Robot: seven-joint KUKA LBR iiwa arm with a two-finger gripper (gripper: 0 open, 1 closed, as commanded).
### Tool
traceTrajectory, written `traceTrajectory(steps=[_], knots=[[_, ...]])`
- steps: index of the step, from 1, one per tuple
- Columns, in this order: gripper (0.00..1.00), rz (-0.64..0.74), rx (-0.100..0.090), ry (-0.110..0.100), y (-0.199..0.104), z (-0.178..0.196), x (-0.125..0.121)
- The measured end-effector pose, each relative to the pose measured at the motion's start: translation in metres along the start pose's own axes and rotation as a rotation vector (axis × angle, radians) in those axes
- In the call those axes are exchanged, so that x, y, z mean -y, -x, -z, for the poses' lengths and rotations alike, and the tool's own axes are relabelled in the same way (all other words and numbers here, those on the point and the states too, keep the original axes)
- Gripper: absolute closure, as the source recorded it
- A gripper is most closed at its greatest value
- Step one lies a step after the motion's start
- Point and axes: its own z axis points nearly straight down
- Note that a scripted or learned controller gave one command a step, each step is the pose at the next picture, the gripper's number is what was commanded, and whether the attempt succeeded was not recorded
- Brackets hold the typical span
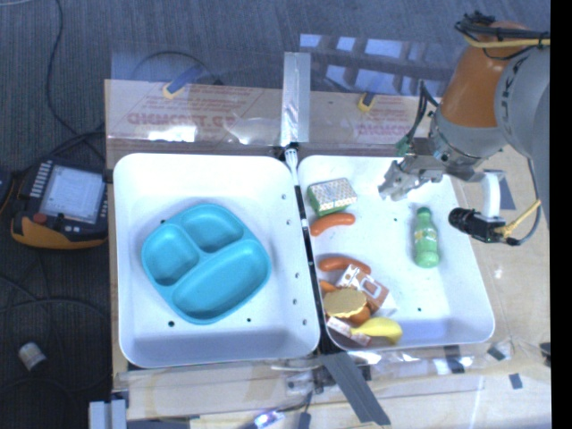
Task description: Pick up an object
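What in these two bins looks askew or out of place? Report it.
Nothing looks spilled or broken. The green plastic bottle lies on its side in the right white bin, and several toy foods are heaped against that bin's near left corner. The blue divided plate sits at a slant in the left white bin.

Bench [523, 266] bears two white bins [277, 340], seemingly touching.

The arm [500, 88] is covered in grey, with a broad orange band set above the wrist. A black cable is seen beside the band, and the gripper [402, 179] is made of pale grey metal.
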Motion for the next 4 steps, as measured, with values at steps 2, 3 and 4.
traceTrajectory(steps=[2, 3, 4], knots=[[1.00, -0.098, 0.004, 0.004, 0.003, 0.066, 0.028], [0.00, -0.098, 0.004, 0.003, 0.003, 0.065, 0.028], [0.00, -0.242, 0.006, -0.001, 0.055, -0.049, 0.006]])
